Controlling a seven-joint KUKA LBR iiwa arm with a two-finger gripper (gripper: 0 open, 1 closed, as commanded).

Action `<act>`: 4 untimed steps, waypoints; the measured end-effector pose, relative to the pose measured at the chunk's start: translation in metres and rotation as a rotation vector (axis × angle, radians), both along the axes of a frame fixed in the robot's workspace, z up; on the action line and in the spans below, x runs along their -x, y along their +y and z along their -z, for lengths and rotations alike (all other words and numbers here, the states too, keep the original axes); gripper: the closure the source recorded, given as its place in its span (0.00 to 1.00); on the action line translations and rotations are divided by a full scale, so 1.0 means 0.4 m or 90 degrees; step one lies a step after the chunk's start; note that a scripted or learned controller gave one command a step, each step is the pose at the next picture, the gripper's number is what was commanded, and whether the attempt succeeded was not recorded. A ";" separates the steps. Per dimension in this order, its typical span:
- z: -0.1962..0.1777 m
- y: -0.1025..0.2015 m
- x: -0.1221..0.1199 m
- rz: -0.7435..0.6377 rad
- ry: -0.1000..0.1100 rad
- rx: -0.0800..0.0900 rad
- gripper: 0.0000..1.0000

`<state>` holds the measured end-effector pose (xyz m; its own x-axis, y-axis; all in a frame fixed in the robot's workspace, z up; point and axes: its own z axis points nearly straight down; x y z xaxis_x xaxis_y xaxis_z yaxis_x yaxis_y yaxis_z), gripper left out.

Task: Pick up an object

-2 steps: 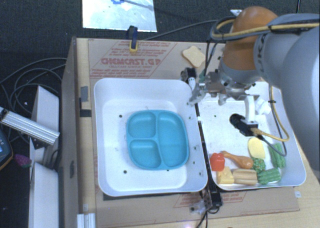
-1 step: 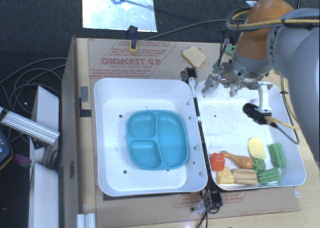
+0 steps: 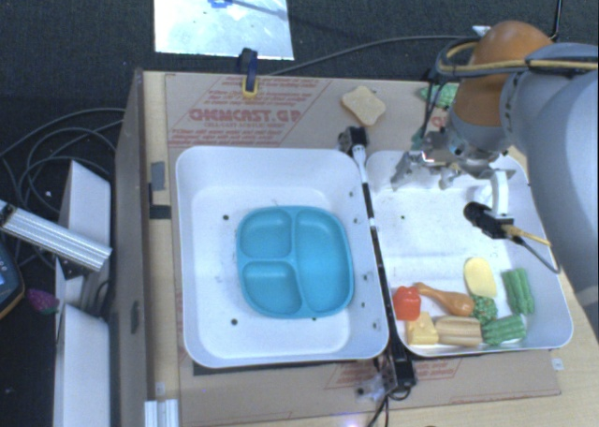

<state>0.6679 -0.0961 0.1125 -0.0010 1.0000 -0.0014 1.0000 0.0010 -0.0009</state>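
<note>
currently the gripper (image 3: 429, 170) hangs over the upper part of the right bin (image 3: 423, 228); its finger state can't be told. the toy food pile (image 3: 463, 308), perhaps 7 pieces, lies toward the frame's lower right, well apart.

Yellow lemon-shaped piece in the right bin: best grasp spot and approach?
Probably the lemon across its narrower width, coming straight down. It lies flat with bare bin floor above and to its left; the green bean crowds its right side, so close the fingers carefully there.
</note>
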 end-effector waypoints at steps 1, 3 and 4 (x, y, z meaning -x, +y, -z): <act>0.070 0.029 -0.002 -0.002 -0.001 -0.001 0.00; 0.013 0.027 -0.008 -0.005 -0.006 0.001 1.00; -0.015 0.027 -0.010 -0.007 -0.008 0.002 1.00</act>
